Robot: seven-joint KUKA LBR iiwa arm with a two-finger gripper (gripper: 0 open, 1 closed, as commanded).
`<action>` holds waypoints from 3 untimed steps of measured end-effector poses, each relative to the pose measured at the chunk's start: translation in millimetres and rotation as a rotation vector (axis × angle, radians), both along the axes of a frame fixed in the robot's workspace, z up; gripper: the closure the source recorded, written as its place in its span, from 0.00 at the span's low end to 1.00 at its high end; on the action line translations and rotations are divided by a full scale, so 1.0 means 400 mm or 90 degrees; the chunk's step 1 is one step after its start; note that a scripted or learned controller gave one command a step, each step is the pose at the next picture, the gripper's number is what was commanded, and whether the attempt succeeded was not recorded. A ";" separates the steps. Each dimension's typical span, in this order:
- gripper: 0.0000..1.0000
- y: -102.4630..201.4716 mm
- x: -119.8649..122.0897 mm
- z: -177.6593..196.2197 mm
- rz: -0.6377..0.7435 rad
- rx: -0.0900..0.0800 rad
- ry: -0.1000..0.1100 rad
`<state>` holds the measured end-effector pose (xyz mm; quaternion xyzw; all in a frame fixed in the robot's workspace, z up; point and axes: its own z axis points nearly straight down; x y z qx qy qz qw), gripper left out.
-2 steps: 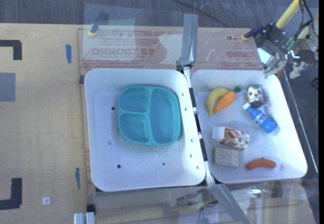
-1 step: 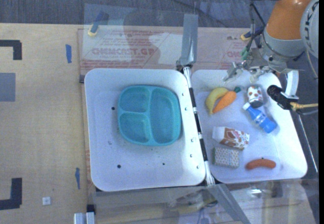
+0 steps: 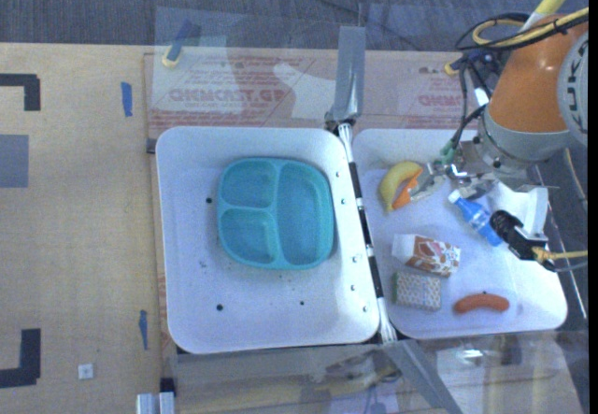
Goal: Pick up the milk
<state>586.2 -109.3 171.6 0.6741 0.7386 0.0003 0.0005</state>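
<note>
Small white-and-orange milk carton (image 3: 426, 254) lies on its side mid right white bin (image 3: 551, 309), apart from the tool. Just below it, a speckled tan packet (image 3: 418, 291); red sausage (image 3: 482, 304) to the right. Yellow banana (image 3: 398, 180) near the bin's top left. My tool (image 3: 437, 177) hangs beside the banana, above the carton; I cannot tell its state. Teal divided plate (image 3: 277, 213) sits in the left bin. Carton lying flat, so I judge a top-down approach suits.

Two white bins (image 3: 187, 244) — one teal tray (image 3: 277, 214), one milk carton (image 3: 428, 254), one sausage (image 3: 481, 304), one banana (image 3: 398, 182).
</note>
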 end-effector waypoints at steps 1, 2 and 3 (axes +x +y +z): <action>0.00 -0.001 -0.117 -0.207 0.013 0.001 -0.005; 0.00 -0.075 -0.251 -0.208 0.065 0.000 -0.004; 0.00 -0.168 -0.259 -0.209 0.210 -0.002 -0.006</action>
